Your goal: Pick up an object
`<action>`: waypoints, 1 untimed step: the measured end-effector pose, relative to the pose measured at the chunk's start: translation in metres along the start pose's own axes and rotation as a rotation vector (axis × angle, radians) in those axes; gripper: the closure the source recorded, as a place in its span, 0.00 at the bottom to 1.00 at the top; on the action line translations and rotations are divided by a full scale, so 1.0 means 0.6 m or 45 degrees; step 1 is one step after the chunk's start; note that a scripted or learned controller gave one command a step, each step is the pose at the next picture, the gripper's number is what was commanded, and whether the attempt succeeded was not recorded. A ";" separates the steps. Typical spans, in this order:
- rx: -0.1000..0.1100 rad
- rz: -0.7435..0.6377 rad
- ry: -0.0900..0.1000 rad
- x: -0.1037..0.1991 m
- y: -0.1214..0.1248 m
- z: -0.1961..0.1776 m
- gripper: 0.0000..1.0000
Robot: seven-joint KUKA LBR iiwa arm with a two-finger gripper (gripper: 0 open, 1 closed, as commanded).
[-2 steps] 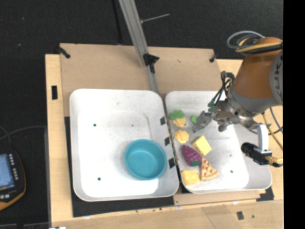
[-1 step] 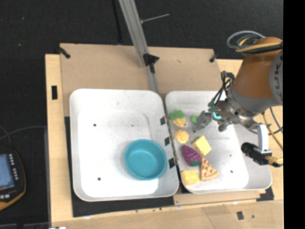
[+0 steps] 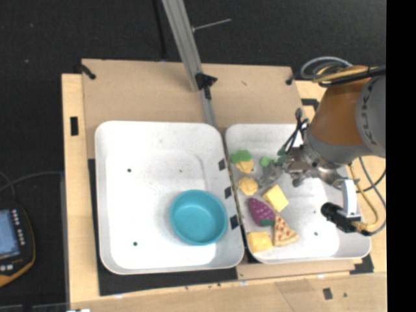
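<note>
The yellow cheese wedge point(image 3: 275, 197) lies in your right bin point(image 3: 325, 249) among toy foods, not lifted. Your gripper point(image 3: 281, 171) hovers just above; I cannot tell its fingers' state.

A slanted metal pole point(image 3: 185, 34) crosses the tan bench point(image 3: 143, 93) from above, ending at the bins' seam. At the left edge sits a handheld pendant point(image 3: 12, 239) (screen faintly lit), cable trailing.

no legible text, labels, brands or numbers, handheld screen point(image 3: 9, 236) too blurred to read
</note>
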State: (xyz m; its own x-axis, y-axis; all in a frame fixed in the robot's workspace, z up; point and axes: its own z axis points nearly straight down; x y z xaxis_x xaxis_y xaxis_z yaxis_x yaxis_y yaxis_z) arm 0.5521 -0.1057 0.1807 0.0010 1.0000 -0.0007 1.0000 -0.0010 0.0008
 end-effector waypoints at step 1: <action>0.001 0.001 0.000 0.000 0.009 0.098 0.00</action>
State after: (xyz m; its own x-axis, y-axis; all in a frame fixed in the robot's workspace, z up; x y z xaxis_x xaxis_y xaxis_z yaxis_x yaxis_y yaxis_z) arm 0.5573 -0.1056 0.1222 0.0018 1.0000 -0.0005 1.0000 -0.0018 0.0004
